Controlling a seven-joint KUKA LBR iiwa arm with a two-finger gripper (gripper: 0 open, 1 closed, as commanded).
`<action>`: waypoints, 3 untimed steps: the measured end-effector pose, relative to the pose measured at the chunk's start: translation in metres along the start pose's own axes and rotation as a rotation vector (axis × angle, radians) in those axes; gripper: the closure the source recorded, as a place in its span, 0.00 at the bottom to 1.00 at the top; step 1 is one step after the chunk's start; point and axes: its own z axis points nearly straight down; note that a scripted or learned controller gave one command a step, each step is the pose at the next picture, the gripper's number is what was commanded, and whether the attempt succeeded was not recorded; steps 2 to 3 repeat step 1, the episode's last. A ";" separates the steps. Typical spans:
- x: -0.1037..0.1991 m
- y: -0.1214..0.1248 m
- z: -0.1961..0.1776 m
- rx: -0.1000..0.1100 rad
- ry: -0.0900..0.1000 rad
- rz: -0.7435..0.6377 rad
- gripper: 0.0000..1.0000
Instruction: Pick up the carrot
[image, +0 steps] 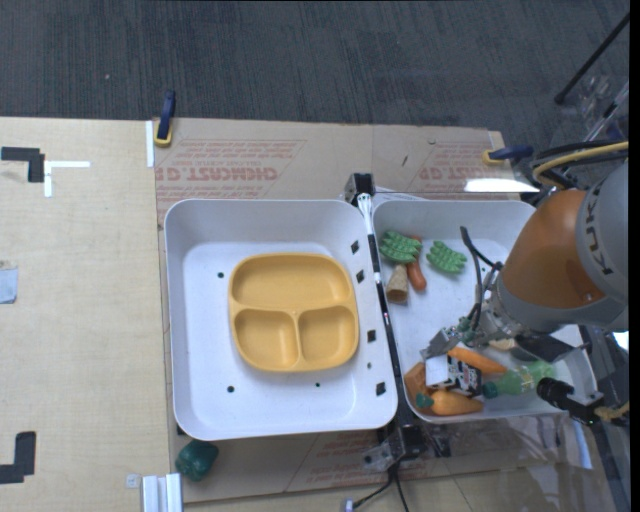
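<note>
While hovering low at the near end of the shallow white right-hand bin (440, 207), parked with the grey two-finger gripper (470, 336) right above a tight heap of items. Open or closed: cannot tell from this slant, wrist and orange band in the way. Target looks like the tapered orange toy carrot (482, 361), lying roughly flat just under the gripper, touching a small white packet with dark print (448, 372). Not seen clamped, so treat as not yet grasped. Second orange rounded piece (452, 404) against the bin's near wall, possibly also carrot-like; hard to separate from here. Green leafy-looking piece (520, 381) just beside the carrot's far-right end. For a clean pick: line the jaws across the carrot's short axis, not along its length; aim mid-body where thickest, away from the tip; come straight down to avoid nudging the packet; close gently and lift vertically, checking for the packet riding along. Risk: pinching a neighbour instead, or slipping off the taper. Well apart and of no concern: two green ridged toy vegetables (400, 246), a brown stubby piece (397, 285), and the yellow three-compartment plastic plate (293, 268) in the white left-hand bin (176, 300).
</note>
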 end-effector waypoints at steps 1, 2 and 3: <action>-0.001 0.001 -0.009 -0.002 -0.002 -0.002 1.00; -0.001 0.001 -0.009 -0.002 -0.002 -0.002 1.00; -0.001 0.001 -0.009 -0.002 -0.002 -0.002 1.00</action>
